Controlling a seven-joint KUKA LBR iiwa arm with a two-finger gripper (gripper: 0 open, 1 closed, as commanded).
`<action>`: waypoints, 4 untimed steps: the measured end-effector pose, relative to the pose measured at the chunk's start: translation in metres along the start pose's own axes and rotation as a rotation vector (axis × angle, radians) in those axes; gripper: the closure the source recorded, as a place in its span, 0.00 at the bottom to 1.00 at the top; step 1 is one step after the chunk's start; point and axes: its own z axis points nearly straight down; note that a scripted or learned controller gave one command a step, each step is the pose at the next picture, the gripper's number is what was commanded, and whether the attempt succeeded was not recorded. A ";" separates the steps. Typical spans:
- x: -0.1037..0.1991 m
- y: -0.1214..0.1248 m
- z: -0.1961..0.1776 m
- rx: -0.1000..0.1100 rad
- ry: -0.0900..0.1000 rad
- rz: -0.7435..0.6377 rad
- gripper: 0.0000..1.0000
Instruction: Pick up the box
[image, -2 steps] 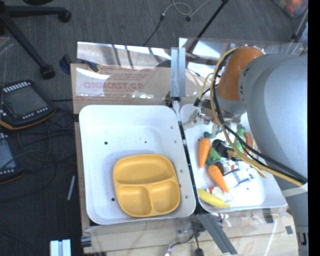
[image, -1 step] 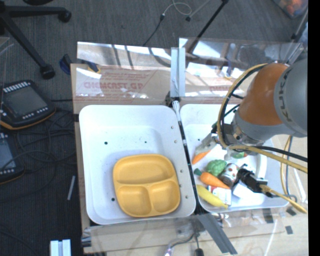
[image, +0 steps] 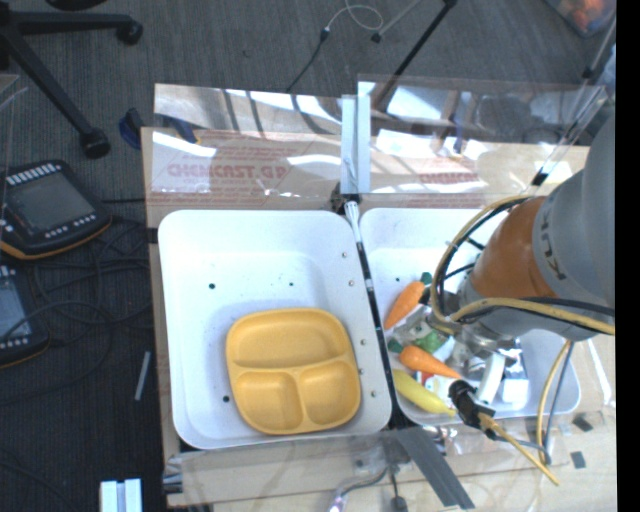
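Nearest to me, along the front rim of the right bin (image: 420, 225), a banana (image: 420, 392) is lying flat with a carrot (image: 430, 362) just behind it. Both are crowding the spot where the gripper (image: 490, 365) is working, so I am reading this as a cluttered reach rather than a clean one. I am taking the small white-and-blue shape (image: 511, 386) just beside the gripper, near the front right of that bin, to be the box, though the arm's cables (image: 550, 400) are covering much of it. I cannot tell whether the jaws are apart or together, or whether they are clamped on anything, because the wrist hardware is blocking my line of sight. The arm (image: 540, 250) is leaning in steeply from the right, probably to come down on the box from above. A second carrot (image: 405, 302) is resting against the divider between the bins. In the left bin (image: 200, 300) a yellow divided plate (image: 293, 368) is sitting flat towards the front, well apart from the action. Beyond both bins a clear plastic screen (image: 260, 150) is standing upright, likely keeping loose items on the bench. Farther out, dark carpet (image: 200, 40) is running under a stand leg (image: 60, 90), and a teach pendant (image: 45, 210) is lying on the floor to the left.
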 end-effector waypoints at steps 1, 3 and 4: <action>0.036 0.042 0.001 -0.003 -0.006 0.159 0.00; 0.029 0.032 0.001 0.001 -0.009 0.854 0.00; 0.009 -0.017 0.000 -0.006 -0.001 0.834 0.00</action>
